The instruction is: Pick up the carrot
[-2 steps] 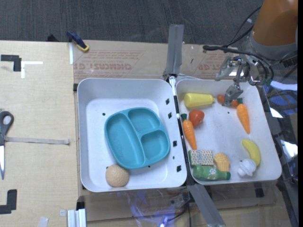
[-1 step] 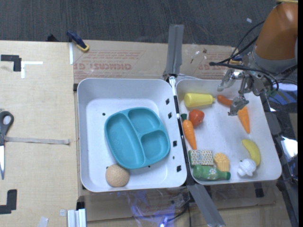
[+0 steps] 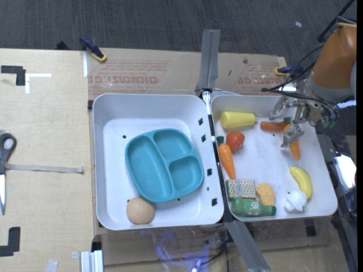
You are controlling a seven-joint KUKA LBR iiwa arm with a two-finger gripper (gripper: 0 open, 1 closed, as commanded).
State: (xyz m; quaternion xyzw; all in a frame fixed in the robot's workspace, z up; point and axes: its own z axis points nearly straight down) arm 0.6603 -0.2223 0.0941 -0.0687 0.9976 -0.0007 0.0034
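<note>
Carrot [image 3: 227, 160] lies in the right bin [image 3: 317, 208], along its left wall, just below a tomato [image 3: 235, 140]. Tool [image 3: 292, 130] hovers over the bin's upper right; whether clenched or released cannot be told.

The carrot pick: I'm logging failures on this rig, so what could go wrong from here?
The end effector sits far from the long carrot, above small orange pieces, so it may grab one of those. The carrot lies against the bin wall and touches the tomato, which crowds any grasp.
</note>
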